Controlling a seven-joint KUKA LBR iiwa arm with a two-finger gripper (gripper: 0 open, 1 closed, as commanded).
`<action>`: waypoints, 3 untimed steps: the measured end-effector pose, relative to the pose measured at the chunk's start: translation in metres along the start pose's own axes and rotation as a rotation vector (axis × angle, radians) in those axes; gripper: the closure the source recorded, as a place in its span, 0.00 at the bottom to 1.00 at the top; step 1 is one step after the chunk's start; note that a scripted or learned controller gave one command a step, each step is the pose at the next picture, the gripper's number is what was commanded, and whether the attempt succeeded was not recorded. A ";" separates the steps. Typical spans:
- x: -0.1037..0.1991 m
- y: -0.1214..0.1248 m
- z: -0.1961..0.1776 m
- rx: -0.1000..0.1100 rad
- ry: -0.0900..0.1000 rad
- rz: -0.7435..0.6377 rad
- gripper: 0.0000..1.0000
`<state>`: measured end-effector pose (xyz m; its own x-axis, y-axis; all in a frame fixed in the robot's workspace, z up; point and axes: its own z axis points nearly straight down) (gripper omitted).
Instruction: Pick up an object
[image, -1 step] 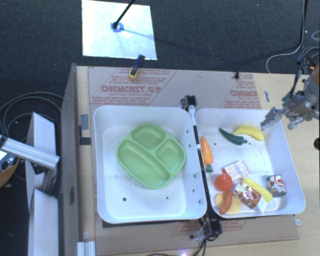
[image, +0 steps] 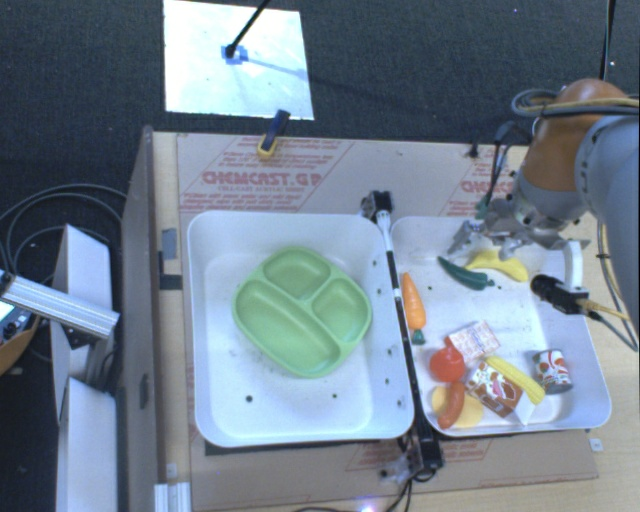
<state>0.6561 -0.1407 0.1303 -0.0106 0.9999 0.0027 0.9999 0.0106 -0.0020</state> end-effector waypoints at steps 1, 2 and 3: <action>-0.012 0.012 0.041 -0.014 -0.010 0.005 0.00; -0.012 0.014 0.025 -0.024 -0.012 0.002 1.00; -0.012 0.014 0.026 -0.022 -0.012 0.001 0.00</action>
<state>0.6702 -0.1527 0.1046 -0.0091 0.9999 -0.0096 0.9997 0.0093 0.0204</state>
